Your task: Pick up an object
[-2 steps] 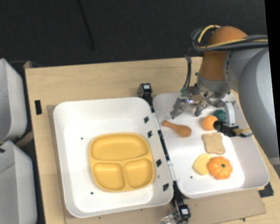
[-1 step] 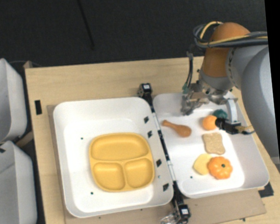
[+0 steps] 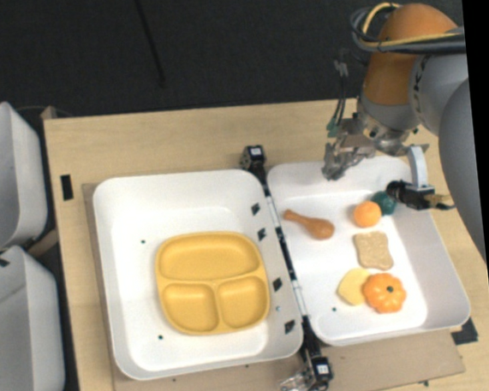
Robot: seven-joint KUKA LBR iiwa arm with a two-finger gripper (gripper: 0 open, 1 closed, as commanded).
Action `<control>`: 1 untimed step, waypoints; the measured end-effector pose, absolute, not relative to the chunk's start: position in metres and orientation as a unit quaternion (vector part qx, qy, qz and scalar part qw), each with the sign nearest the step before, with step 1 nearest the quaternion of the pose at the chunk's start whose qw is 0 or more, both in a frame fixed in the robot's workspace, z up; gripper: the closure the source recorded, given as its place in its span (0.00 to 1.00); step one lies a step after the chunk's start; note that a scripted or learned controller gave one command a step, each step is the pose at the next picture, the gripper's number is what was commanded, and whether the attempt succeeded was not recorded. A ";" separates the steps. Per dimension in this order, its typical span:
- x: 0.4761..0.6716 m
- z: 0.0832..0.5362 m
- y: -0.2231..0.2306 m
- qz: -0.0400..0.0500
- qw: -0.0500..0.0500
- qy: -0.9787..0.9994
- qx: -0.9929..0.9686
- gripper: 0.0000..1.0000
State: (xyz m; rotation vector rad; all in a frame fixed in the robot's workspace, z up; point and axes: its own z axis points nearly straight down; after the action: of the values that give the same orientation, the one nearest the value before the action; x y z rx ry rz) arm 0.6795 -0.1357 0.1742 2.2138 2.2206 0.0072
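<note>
The right bin [image 3: 324,311] holds several toy foods: a brown drumstick [image 3: 308,223], an orange ball [image 3: 367,214] with a dark teal piece [image 3: 388,202] beside it, a slice of toast [image 3: 374,250], a pale yellow wedge [image 3: 351,287] and a small orange pumpkin [image 3: 385,293]. My gripper [image 3: 338,165] hangs over the far edge of the right bin, up and right of the drumstick and behind the orange ball. Nothing shows between its fingers.
A yellow divided plate [image 3: 211,281] lies in the left bin [image 3: 123,271]. The arm's orange band [image 3: 399,55] and grey body [image 3: 453,127] stand over the right bin's far right corner. Clips [image 3: 254,156] sit on the ridge between the bins.
</note>
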 end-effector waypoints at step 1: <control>0.681 0.229 -0.137 0.002 0.003 0.708 0.706 1.00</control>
State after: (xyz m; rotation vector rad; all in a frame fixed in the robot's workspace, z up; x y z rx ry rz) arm 0.6805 -0.1373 0.2286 2.2136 2.2221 0.0056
